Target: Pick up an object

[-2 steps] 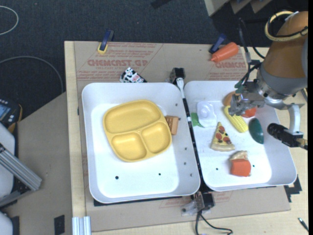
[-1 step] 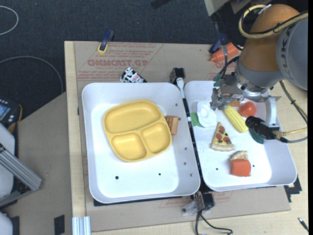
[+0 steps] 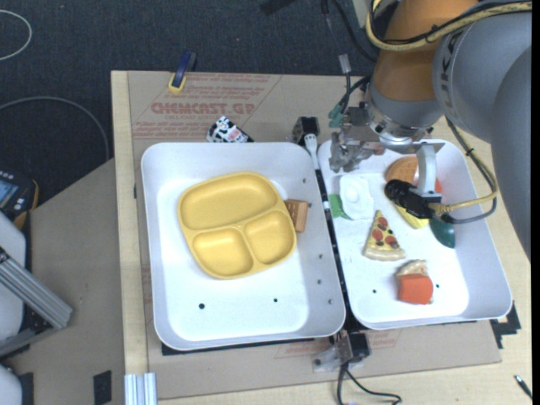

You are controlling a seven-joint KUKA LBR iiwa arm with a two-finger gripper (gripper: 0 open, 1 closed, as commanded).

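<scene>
Just above the white toy

The gripper hangs over the right bin, near its upper-left corner in the camera view; whether it is open or closed cannot be told. The white toy lies just below it, near the pizza slice. It looks light, stiff and probably slick, so pinching across its narrow width seems safest.

Arm cut off by top & right edges. The gripper is a grey jumble vs. white bin wall, too small to read. Tan bun-like thing in right bin: right part hidden behind robot hardware. Yellow item just below, mostly covered, kind unclear. Black-&-white obj sits behind far rim of left bin, lower part hidden. Brown block beside yellow plate, ID unclear. Dark device cut by left edge.
</scene>
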